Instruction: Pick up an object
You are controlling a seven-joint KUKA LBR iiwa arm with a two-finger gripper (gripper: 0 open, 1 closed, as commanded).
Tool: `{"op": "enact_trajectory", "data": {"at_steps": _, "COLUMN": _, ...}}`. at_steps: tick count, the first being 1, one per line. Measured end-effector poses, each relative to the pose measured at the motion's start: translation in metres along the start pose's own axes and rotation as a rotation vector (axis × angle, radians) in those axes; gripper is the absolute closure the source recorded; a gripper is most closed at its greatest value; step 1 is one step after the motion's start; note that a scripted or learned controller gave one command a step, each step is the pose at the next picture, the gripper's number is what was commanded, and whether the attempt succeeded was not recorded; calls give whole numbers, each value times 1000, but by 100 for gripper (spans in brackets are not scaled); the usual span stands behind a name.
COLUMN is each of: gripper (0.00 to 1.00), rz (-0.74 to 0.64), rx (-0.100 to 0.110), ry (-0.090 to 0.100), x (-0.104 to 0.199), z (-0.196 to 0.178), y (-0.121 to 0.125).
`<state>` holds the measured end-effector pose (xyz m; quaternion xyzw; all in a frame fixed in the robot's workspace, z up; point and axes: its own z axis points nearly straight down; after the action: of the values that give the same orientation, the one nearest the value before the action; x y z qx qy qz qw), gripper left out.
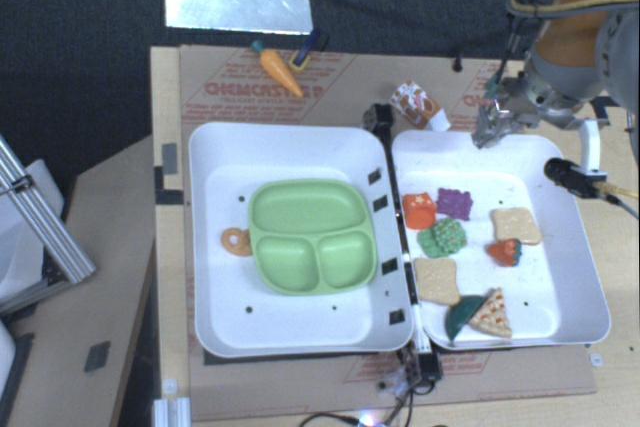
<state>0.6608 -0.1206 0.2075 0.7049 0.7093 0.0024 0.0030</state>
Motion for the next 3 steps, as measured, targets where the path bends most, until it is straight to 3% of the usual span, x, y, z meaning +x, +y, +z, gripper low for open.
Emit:
{"op": "enact_trajectory", "data": {"at_steps": 1, "gripper": 100, "rz": 0, "rx": 4, "ry": 1, "x": 0, "z": -18, "y": 1}}
{"op": "enact_trajectory", "data": {"at_steps": 2, "gripper": 100, "rz": -2, "rx": 7, "ry": 2, "x": 53, "z": -26, "y": -23}}
{"op": "enact_trajectory", "data": {"at_steps": 3, "gripper": 100, "rz": 0, "rx": 7, "ry": 1, "x": 54, "z": -26, "y": -25}}
